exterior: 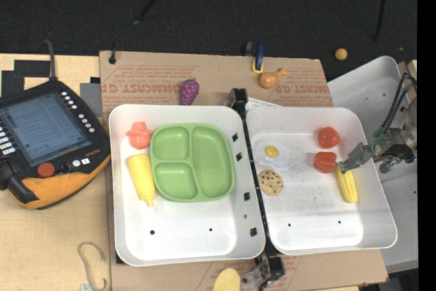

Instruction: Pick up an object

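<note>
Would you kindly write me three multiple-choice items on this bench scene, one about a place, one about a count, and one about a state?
1. Where does the green divided plate lie?
A. In the left bin
B. In the right bin
C. On the cardboard behind the bins

2. How many red items lie in the right bin?
A. None
B. Two
C. Four

3. How does the corn cob stand to the gripper?
A. Lifted clear of the bin
B. Lying on the bin floor just below the fingertip
C. Resting on the green plate

Answers: 1 A, the plate sits in the left bin beside the yellow bottle. 2 B, two red pieces lie there. 3 B, the cob lies flat on the floor.
</note>
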Robot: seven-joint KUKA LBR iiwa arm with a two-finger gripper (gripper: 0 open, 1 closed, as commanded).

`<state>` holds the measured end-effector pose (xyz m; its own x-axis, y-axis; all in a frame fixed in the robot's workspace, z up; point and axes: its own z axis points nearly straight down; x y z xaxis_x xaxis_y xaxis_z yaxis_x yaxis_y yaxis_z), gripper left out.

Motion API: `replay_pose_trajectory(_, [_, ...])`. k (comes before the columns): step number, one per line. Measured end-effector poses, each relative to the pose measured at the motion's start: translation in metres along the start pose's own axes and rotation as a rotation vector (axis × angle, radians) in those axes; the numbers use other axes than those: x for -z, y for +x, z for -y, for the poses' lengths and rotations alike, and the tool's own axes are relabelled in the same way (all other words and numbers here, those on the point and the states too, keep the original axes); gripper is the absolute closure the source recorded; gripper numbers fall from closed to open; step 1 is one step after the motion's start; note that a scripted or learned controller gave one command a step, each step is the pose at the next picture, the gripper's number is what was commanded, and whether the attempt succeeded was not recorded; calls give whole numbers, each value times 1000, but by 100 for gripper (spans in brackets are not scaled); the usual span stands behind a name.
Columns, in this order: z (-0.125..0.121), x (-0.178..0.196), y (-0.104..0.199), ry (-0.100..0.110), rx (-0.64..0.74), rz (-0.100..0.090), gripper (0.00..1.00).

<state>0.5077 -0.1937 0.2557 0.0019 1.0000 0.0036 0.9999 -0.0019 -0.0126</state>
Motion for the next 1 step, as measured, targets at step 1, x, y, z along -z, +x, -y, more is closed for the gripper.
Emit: replay_pose_trajectory(1, [-2,6,0,-11,2,3,0])
